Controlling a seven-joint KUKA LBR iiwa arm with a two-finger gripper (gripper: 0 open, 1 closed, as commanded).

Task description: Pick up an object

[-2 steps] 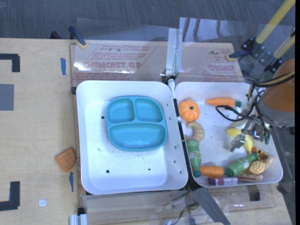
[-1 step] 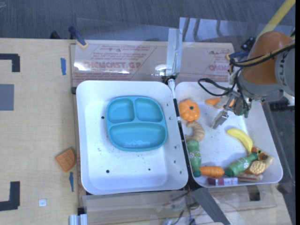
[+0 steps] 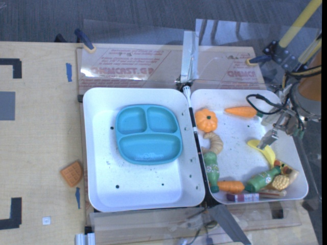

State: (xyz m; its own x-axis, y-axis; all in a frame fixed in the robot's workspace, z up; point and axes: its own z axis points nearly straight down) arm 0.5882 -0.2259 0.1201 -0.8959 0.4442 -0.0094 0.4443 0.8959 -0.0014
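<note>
A: What is being seen at nine o'clock?

B: A small waffle-like toy (image 3: 72, 173) is lying on the wooden bench (image 3: 36, 137), just outside the left bin (image 3: 97, 152). Inside that bin, a blue divided plate (image 3: 148, 134) is resting toward twelve o'clock.

A: And past the divider?

B: In the right bin (image 3: 237, 152), an orange pumpkin (image 3: 206, 120) is sitting at ten o'clock, with a tan curved pastry (image 3: 215, 143) just below it. A green bottle (image 3: 211, 168) is lying at eight o'clock, and a carrot (image 3: 231, 186) is lying near six o'clock. A second carrot (image 3: 241, 112) is placed near twelve o'clock.

A: What about three o'clock?

B: A banana (image 3: 263, 150) is lying there, and the gripper (image 3: 271, 136) is being held just above its upper end. Whether the fingers are wide or narrow cannot be told, and nothing is being seen held between them.

A: And at five o'clock?

B: Another green bottle (image 3: 265, 178) is lying against a cluster of small toys (image 3: 284, 177), with a marker (image 3: 244, 198) lying along the bin's lower wall.
</note>
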